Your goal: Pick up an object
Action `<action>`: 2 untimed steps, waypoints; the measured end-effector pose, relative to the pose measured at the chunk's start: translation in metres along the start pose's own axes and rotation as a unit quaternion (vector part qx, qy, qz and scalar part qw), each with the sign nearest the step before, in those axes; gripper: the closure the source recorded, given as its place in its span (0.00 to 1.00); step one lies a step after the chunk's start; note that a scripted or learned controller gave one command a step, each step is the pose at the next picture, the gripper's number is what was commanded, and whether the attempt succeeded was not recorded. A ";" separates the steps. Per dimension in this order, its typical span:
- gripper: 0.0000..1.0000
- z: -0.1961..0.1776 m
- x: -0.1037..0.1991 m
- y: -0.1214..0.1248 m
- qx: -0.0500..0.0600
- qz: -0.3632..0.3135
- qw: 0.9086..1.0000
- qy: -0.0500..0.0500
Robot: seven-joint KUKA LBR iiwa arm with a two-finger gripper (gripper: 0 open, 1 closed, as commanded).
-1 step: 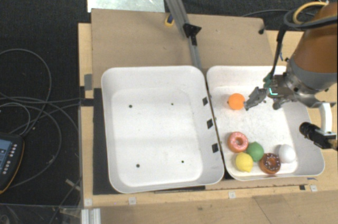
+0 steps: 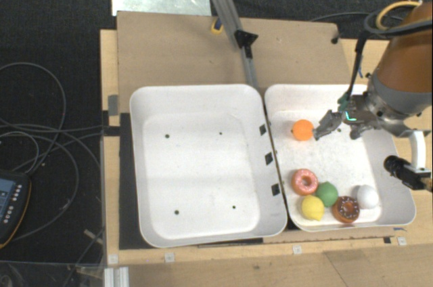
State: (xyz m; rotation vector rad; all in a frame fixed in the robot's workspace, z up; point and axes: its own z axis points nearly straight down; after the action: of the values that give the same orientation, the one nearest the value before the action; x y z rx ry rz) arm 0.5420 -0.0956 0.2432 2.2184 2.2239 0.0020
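Right white bin [image 2: 399, 214]: orange ball [image 2: 302, 130] just beside gripper [image 2: 326, 127], jaw spread unclear; doughnuts [image 2: 305, 181] near front.

We see the bench [image 2: 298, 52] at frame centre, bearing two white bins: left bin [image 2: 145, 164] and right bin [image 2: 396, 211].

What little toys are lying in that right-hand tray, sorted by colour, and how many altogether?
Orange ball: 1
Pink donut: 1
Green ball: 1
Yellow lemon: 1
Brown donut: 1
White ball: 1
Total: 6, all in the right bin.
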 end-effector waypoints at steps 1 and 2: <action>0.00 0.042 -0.003 0.001 0.002 0.001 1.000 0.000; 0.00 0.099 -0.012 -0.001 0.003 0.002 1.000 0.000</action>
State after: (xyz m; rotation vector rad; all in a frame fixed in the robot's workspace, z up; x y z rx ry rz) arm 0.5411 -0.1079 0.1442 2.2250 2.2236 -0.0042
